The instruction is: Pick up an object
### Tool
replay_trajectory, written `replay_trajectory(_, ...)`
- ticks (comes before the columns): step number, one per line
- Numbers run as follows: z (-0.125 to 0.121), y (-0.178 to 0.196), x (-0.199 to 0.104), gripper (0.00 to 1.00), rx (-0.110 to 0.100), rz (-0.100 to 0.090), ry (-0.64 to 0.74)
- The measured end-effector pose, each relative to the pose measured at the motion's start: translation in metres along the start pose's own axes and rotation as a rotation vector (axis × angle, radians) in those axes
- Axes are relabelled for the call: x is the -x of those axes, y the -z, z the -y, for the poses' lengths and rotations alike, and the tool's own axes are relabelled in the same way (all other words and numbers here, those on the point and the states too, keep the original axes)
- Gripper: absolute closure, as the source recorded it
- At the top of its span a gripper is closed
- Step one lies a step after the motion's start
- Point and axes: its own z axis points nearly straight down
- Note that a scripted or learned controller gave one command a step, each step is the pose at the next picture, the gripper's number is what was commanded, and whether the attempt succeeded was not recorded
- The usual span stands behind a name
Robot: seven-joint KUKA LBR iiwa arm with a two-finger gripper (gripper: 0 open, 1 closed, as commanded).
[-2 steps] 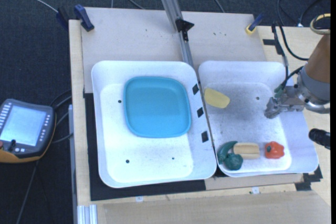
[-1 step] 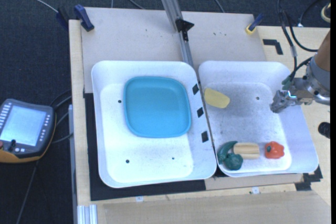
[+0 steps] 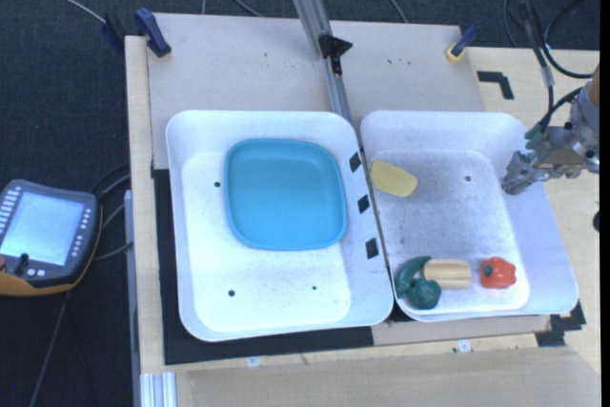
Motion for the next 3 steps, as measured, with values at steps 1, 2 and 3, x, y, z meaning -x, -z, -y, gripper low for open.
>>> replay_trajectory(1,-0.015,0.008,-0.054,1.00,-0.002,-0.001,0.004)
replay_trajectory(2,-0.029,-0.005,-0.108,1.00,-0.003,-0.002,0.005)
replay_trajectory(3,-0.052,-0.005,-0.156,1.00,-0.002,-0.002,0.004)
